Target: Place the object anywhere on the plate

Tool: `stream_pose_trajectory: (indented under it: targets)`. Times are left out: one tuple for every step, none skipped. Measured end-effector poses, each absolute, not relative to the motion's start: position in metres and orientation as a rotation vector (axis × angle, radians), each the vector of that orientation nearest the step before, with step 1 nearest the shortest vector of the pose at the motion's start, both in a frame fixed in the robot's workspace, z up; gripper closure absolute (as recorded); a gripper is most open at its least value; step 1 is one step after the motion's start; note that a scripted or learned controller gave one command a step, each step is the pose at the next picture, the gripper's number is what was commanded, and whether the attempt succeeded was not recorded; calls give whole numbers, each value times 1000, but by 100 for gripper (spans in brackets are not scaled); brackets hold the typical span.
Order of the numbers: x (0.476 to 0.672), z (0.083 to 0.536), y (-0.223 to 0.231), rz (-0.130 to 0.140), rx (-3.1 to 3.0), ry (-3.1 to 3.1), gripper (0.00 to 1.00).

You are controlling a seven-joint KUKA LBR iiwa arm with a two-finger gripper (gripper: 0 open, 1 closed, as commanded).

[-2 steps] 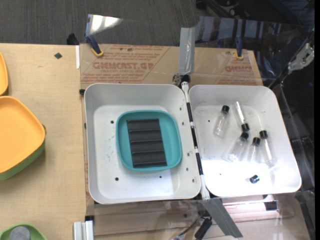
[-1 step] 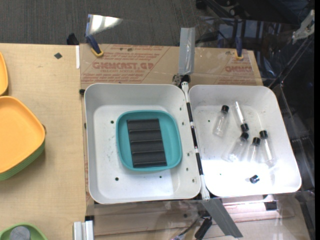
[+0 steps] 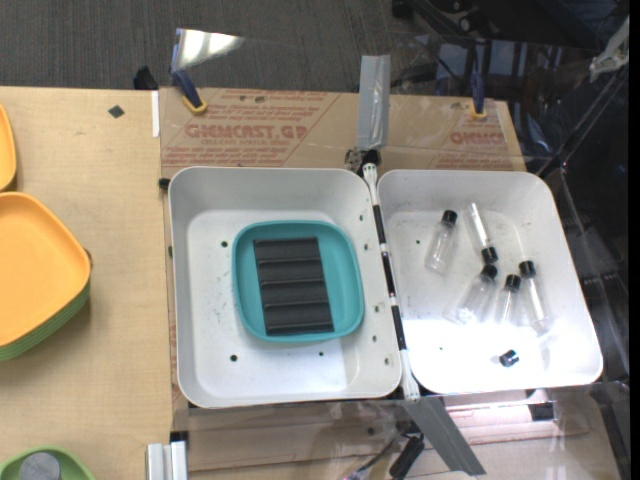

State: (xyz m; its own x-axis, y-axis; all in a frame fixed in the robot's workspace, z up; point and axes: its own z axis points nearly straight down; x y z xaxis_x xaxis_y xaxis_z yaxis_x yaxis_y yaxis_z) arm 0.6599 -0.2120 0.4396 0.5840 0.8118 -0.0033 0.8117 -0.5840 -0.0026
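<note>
Bench inventory, overhead slant view:

- Left bin [image 3: 190, 368]: white, shallow, is sitting beside its twin w/ rims touching along the centre.
- Plate [image 3: 245, 268]: teal, rounded-square, is resting roughly mid-bin in the left bin.
- Ribbed block [image 3: 292, 286]: dark, w/ approx. four ridges, is lying flat on the plate and covering most of its well.
- Right bin [image 3: 560, 368]: white, is holding the loose items.
- Vials [image 3: 440, 243]: clear w/ black caps, prob. five (glass is blurring into the white floor). They are lying on their sides in the right bin's centre and far half, some just beside each other, all well apart from the plate.
- Loose cap [image 3: 508, 358]: small, black, is sitting alone near the right bin's near edge.
- Cardboard sheet [image 3: 260, 128]: brown, printed, is lying under and behind both bins.
- Yellow dishes [image 3: 40, 268]: are stacking up at the far left on the wooden top.
- Claw: state & arm pose can't be told here.
</note>
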Motion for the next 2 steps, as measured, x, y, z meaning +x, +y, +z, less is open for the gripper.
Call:
stream_pose_trajectory:
  targets:
    - [660, 440, -213, 7, -2878, -1257, 0]
    - [647, 439, -213, 9, -2942, -1094, 0]
